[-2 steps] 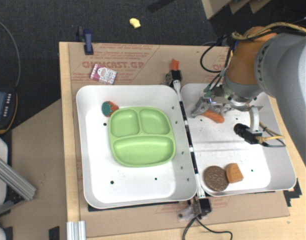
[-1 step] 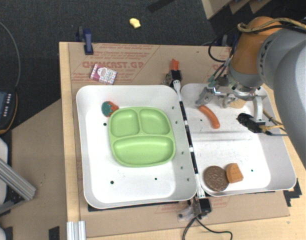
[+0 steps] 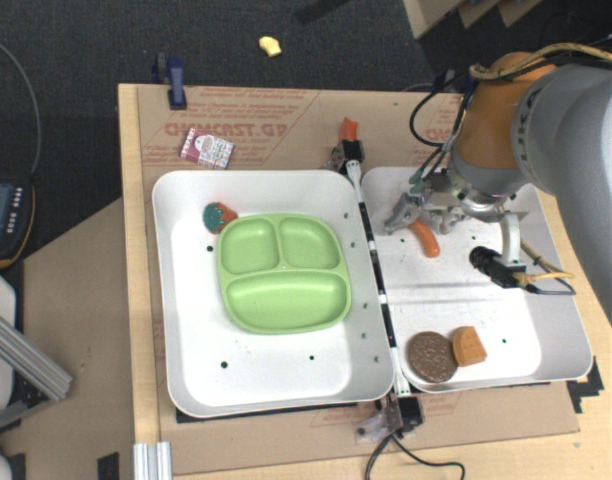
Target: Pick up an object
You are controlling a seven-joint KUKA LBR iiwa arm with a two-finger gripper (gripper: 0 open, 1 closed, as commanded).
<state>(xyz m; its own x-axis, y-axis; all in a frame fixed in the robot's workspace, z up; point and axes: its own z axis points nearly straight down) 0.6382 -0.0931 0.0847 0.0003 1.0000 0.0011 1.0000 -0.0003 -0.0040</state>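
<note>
Camera view: pincer (image 3: pixel 423 220) partly hides orange carrot (image 3: pixel 426 239).

Arm (image 3: pixel 576 118): fat grey casing, orange band near wrist; black cables by band; metal gripper (image 3: pixel 426 211).

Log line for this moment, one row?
hand: over right bin | nearest: carrot | grasp: unconfirmed | left bin: green tray
</note>
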